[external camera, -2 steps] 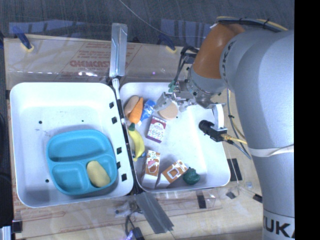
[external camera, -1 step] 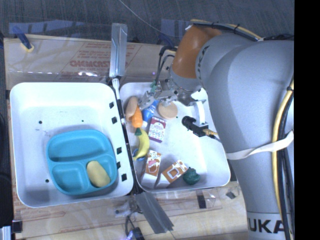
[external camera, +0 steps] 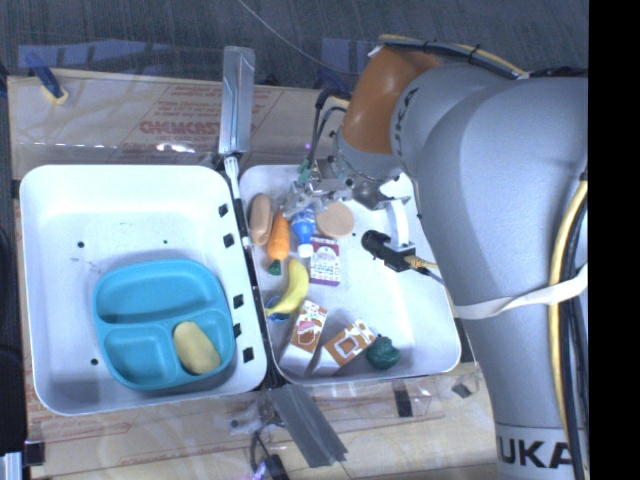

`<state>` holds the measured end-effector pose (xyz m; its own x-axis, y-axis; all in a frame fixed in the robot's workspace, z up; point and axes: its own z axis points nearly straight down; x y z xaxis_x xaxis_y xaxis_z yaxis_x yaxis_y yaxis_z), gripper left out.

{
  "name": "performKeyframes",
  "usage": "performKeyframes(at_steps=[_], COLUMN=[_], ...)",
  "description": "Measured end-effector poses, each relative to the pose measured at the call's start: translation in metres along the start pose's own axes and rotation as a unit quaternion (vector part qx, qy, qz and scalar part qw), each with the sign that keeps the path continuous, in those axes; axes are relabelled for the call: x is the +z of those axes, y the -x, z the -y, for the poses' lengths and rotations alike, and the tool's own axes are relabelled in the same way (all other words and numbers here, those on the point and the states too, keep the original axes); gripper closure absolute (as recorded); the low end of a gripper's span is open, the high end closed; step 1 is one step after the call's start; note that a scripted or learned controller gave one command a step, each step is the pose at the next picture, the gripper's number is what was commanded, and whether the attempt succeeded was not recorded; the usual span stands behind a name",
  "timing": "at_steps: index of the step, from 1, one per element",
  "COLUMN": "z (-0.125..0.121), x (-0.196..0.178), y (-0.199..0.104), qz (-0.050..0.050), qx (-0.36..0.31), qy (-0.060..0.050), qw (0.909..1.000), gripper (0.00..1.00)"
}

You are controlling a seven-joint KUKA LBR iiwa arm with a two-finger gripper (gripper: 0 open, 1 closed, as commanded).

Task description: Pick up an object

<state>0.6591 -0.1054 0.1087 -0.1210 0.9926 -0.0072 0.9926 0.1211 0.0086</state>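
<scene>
My gripper (external camera: 312, 192) is down in the far part of the right bin (external camera: 432, 308), below the orange wrist band. It hangs right over a small blue-and-white bottle (external camera: 303, 232) and a tan round piece (external camera: 336, 218). Just left of it lie a beige bread roll (external camera: 260, 217) and an orange carrot (external camera: 279, 238). A pink-and-white carton (external camera: 325, 262) sits under the bottle, with a yellow banana (external camera: 292, 288) to its lower left. The gripper's body hides what is directly beneath it.
Two small printed cartons (external camera: 308, 326) (external camera: 347, 344) and a green broccoli piece (external camera: 382, 352) lie near the right bin's front wall. The left bin (external camera: 60, 208) holds a blue divided plate (external camera: 150, 298) with a yellow potato (external camera: 197, 347). The arm's grey bulk covers the right side.
</scene>
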Motion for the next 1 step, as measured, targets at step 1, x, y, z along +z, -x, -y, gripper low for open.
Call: performKeyframes(at_steps=[1], z=[-0.0087], x=[-0.0882], y=[-0.0674], qz=[-0.004], qx=[0.021], qy=[-0.001], qw=[0.9998], gripper=[1.0])
